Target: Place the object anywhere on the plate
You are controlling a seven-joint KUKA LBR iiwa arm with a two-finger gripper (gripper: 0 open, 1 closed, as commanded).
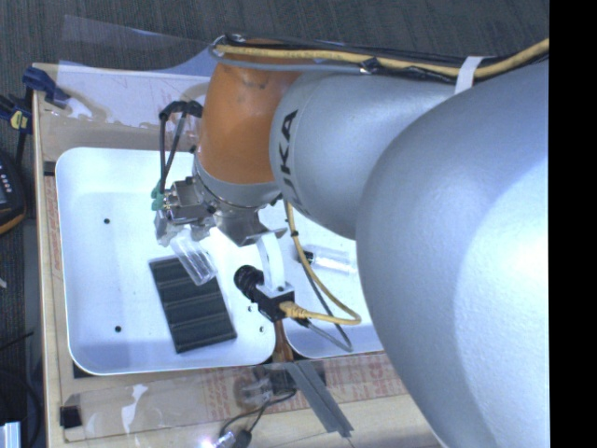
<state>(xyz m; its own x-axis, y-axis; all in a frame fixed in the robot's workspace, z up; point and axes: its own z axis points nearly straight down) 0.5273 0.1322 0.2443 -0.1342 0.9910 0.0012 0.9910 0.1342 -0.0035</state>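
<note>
Camera view shows the gripper (191, 255) low over the left bin (84, 250), its clear fingers (198, 263) close to the top edge of a dark ribbed rectangular object (192, 303) lying flat on the bin floor. Whether those fingers are spread or closed cannot be made out; they are translucent and blur against the white. Nothing is visibly between them. Above them sits the wrist with its orange band (238, 129), and the grey arm (420, 231) bulks across the right, hiding nearly all of the right bin (326, 342). No plate can be made out as distinct from the bins.
</note>
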